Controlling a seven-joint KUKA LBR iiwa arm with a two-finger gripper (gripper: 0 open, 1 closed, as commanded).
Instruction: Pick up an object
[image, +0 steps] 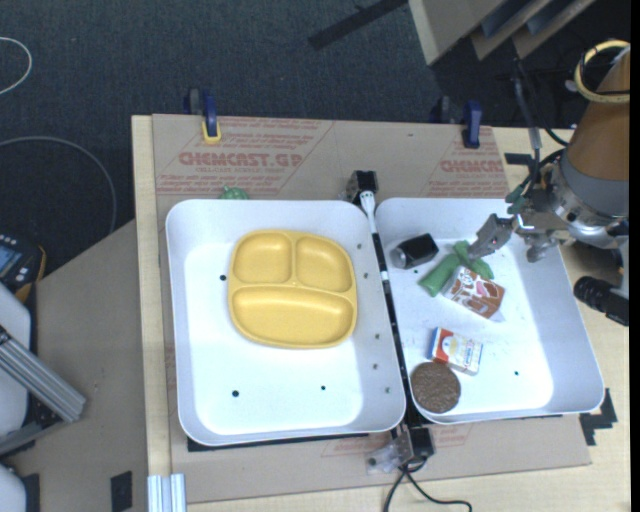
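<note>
White right bin (560, 385) was noted holding green packet (447, 270), black block (416, 248), small carton (457, 351), brown disc (436, 387); gripper (497, 234) poised beside packet, grip state undeterminable; approach step judged, descent required next

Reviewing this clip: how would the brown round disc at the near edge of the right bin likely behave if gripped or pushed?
The brown disc lies flat and looks thin, so fingers may struggle to get under it. Pushed, it would probably slide rather than roll. It sits beside the bin wall, which could block it.
</note>
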